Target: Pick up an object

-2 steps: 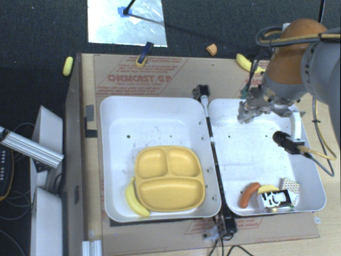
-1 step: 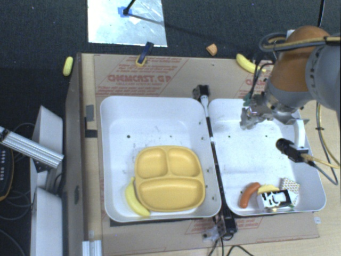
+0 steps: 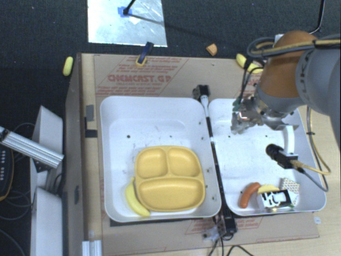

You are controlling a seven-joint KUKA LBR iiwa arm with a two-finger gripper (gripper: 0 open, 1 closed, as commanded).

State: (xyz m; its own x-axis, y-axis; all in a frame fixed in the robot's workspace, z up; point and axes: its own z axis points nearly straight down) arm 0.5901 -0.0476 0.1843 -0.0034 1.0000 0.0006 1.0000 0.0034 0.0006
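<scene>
My gripper (image 3: 241, 119) hangs over the far left part of the right bin (image 3: 319, 199), below the grey arm and its orange band. Nothing shows between or under its tip. At the near edge of that bin lie an orange-red sausage (image 3: 249, 195), a small yellow piece (image 3: 268, 188) and a black-and-white box (image 3: 277, 199) with a checkered scrap (image 3: 291, 184) beside it. These lie well toward the near side of the gripper, apart from it.
The left bin (image 3: 109, 143) holds a yellow divided plate (image 3: 169, 177) with a banana (image 3: 135, 199) tucked against its near left edge. Small yellow and orange bits (image 3: 212, 49) lie on the floor beyond the bench, near a shiny sheet (image 3: 128, 12).
</scene>
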